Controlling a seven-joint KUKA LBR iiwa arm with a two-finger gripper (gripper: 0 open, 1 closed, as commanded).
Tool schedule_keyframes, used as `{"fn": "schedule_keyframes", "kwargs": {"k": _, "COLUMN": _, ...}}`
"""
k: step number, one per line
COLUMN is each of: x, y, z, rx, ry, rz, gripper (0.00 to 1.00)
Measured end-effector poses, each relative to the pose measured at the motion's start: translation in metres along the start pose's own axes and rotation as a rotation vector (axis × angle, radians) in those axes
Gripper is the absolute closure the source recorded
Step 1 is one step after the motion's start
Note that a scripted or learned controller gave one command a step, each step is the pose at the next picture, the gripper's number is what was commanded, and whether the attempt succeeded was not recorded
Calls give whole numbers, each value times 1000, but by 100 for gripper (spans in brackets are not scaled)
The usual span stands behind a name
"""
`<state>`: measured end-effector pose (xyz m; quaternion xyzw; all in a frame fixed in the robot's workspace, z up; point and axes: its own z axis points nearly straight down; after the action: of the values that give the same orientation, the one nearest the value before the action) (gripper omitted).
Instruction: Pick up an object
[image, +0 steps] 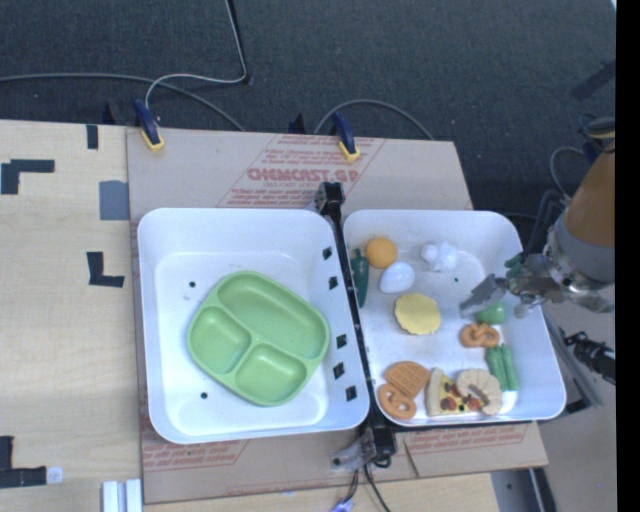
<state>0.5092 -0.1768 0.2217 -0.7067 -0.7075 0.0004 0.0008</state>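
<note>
My gripper (498, 300) hangs over the right side of the right bin (478, 226); its two grey fingers are spread apart, open, and nothing is held between them. Just below it lie a small green piece (490, 314) and a brown pretzel (480, 335). Further left in the bin are a yellow round piece (417, 314), a white egg (398, 277), an orange ball (380, 251) and a white crumpled item (438, 256). Along the front edge lie a green bean-like stick (503, 365), a pizza slice (445, 392), a bread piece (480, 390) and a waffle (407, 377).
The left bin (165, 240) holds a green divided plate (258, 336). A dark green vegetable (358, 275) leans against the divider between the bins. The orange-banded arm (598, 215) comes in from the right. Blue clamps (150, 128) hold the cardboard at the back.
</note>
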Motion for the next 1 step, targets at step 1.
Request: {"fn": "schedule_keyframes", "kwargs": {"k": 1, "x": 51, "y": 44, "z": 97, "rx": 2, "ry": 1, "rz": -1, "gripper": 0}}
